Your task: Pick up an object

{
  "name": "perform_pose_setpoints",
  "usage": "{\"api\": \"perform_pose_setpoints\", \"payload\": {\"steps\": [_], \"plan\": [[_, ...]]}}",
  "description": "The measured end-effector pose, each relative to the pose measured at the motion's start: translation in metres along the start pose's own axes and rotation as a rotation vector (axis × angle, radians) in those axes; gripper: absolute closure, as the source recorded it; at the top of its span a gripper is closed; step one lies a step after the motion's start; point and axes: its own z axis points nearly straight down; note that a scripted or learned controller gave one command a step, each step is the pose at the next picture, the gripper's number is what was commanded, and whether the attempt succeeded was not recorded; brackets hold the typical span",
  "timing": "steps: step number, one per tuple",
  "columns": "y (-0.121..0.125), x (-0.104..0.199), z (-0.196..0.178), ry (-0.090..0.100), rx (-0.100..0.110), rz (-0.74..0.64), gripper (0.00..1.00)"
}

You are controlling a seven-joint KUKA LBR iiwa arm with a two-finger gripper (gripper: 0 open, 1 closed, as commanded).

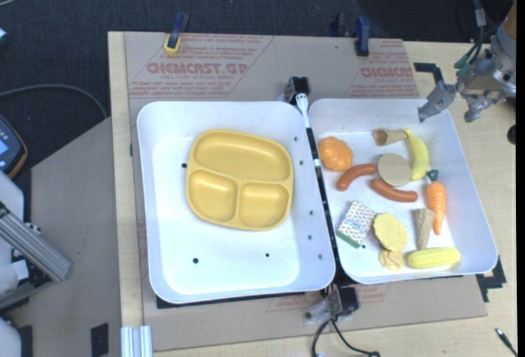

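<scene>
From above: the hand [454, 99] hovers over the right bin's [473, 208] far corner, fingers spread open, nothing between them. Toy foods lie below it: banana [418, 153], orange [335, 153], two sausages, carrot [436, 203], corn [432, 258]. A yellow divided tray [239, 179] sits in the left bin [164, 240].

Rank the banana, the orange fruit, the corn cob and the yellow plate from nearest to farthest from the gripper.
From the gripper:
1. Banana, right bin's far side.
2. Orange fruit, right bin's left edge.
3. Corn cob, right bin's near corner.
4. Yellow plate, left bin.
</scene>
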Motion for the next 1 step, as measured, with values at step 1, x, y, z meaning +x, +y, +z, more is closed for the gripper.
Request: {"api": "perform_pose_setpoints", "payload": {"steps": [1], "plan": [[0.0023, 0.0010, -0.0094, -0.003, -0.014, -0.003, 0.00]]}}
